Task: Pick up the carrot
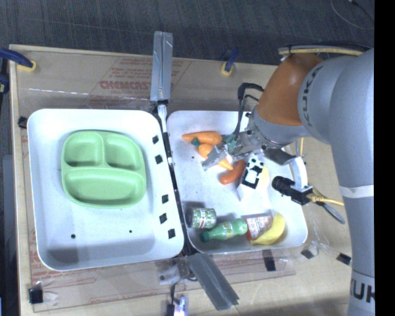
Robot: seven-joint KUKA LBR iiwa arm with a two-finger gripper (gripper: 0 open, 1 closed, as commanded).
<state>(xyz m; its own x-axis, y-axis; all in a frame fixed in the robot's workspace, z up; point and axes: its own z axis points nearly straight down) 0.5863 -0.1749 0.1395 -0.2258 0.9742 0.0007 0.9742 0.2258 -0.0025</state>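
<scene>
The carrot (204, 137) lies in the upper left part of the right bin (184, 232), tip pointing right and green end toward the divider, with a second small orange piece (205, 150) just below it. The gripper (218, 157) has reached down between that carrot and another orange-red vegetable (232, 173), which lies tilted just beside and below the fingers. From this slanted view I cannot tell whether the fingers are spread or pressed together, and nothing can be seen clearly held between them.

The main risk is a grasp on the wrong item — three orange things crowd the same patch of bin, and the gripper sits nearer the lower two than the carrot itself. If it closes where it is, it may catch the small orange piece or the orange-red vegetable, or pinch nothing at all. A second risk is a glancing contact: a fingertip landing on the carrot's rounded side would likely roll it toward the bin wall, where it is harder to reach.

Lower in the same bin a small can (202, 217), a green bottle (225, 230) and a banana (272, 232) lie well apart from the gripper — unlikely to interfere. The left bin (46, 242) holds a green divided tray (104, 168), also out of the way.
</scene>
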